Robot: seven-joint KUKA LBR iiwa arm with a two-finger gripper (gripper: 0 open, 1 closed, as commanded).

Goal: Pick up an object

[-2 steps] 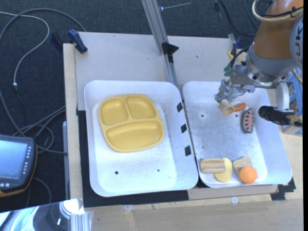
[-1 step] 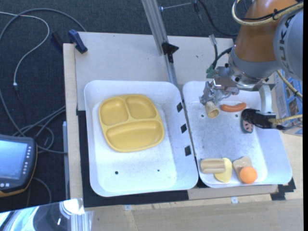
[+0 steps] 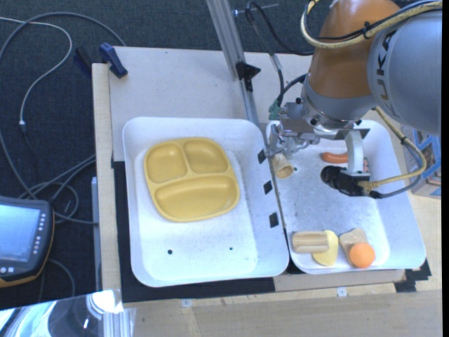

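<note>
My gripper [image 3: 283, 148] hangs over the left edge of the right bin [image 3: 393, 209], close to the wall between the two bins. A small tan cylinder [image 3: 282, 166] sits right at the gripper's lower tip, touching or nearly touching it; I cannot tell whether it is held. An orange-red sausage-shaped piece [image 3: 334, 157] lies just right of the gripper, partly hidden by the wrist. Along the right bin's near edge lie a tan bread roll [image 3: 309, 241], a yellow wedge [image 3: 327, 253], a tan block [image 3: 351, 239] and an orange ball [image 3: 362, 255].
A yellow divided plate [image 3: 191, 177] lies in the left bin [image 3: 203, 258]. A metal post [image 3: 226, 20] rises behind the bins. The large grey and orange arm [image 3: 358, 55] covers the back of the right bin.
</note>
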